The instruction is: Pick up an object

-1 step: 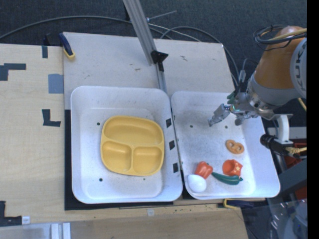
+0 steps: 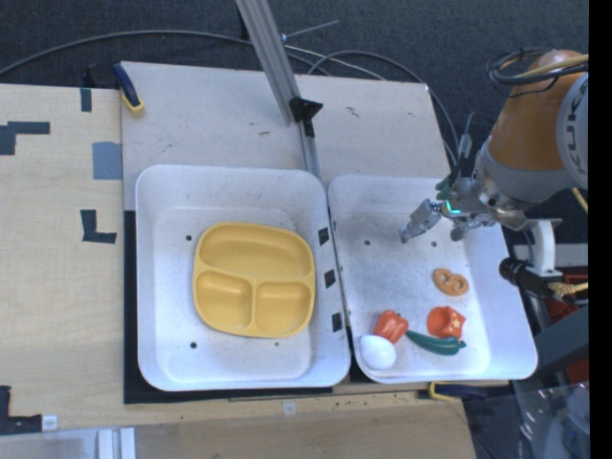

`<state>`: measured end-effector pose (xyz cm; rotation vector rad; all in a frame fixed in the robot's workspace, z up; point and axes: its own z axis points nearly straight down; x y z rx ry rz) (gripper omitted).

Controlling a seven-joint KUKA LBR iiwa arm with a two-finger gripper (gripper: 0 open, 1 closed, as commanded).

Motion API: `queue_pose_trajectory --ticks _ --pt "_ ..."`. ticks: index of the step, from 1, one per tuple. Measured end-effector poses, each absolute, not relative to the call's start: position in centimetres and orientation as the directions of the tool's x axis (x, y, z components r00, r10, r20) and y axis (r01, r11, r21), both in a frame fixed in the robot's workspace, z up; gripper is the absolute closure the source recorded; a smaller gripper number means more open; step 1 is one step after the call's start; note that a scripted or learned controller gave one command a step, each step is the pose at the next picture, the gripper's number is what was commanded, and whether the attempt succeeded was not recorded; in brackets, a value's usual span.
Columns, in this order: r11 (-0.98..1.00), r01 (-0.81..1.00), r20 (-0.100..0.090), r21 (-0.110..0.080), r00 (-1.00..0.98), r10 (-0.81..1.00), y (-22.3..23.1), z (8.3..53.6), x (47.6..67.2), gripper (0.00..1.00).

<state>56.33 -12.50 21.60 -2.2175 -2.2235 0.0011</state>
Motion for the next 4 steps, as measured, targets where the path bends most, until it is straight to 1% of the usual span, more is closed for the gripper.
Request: queue_pose_trajectory --ticks 1,2,3,4 --pt "0.001 1.0 0.0 -0.006 -0.001 1.0 -11.6 16.8 56.2 0.0" --pt "0.002 1.0 0.0 -0.006 -0.002 1.0 -11.8 11.9 56.9 0.0" --pt "0.002 1.0 -0.002 -0.001 -0.002 1.0 -11.8 8.8 56.9 0.0" --pt "0.003 1.0 0.0 -0.001 -0.003 1.0 -11.7 9.9 56.9 1.0"
